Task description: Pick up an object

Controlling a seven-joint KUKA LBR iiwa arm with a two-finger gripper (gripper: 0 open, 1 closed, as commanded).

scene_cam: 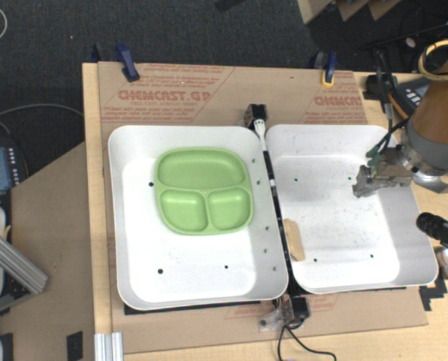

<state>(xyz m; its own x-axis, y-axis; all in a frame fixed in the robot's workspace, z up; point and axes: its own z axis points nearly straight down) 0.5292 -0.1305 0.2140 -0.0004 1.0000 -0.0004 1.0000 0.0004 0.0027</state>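
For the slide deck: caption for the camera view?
Gripper over right white bin; green three-compartment plastic plate sits in left white bin.

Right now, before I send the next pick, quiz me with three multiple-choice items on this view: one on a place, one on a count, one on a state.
1. Where does the green plate lie?
A. In the left bin
B. In the right bin
C. On the cardboard

2. How many compartments does the plate have?
A. Two
B. Three
C. Four

3. Where is the gripper?
A. Over the left bin
B. Over the right bin, apart from the plate
C. Resting on the plate

Answers: 1 A, the plate sits in the left bin's upper half. 2 B, one wide section above two smaller ones. 3 B, it hangs over the right bin's upper right part.
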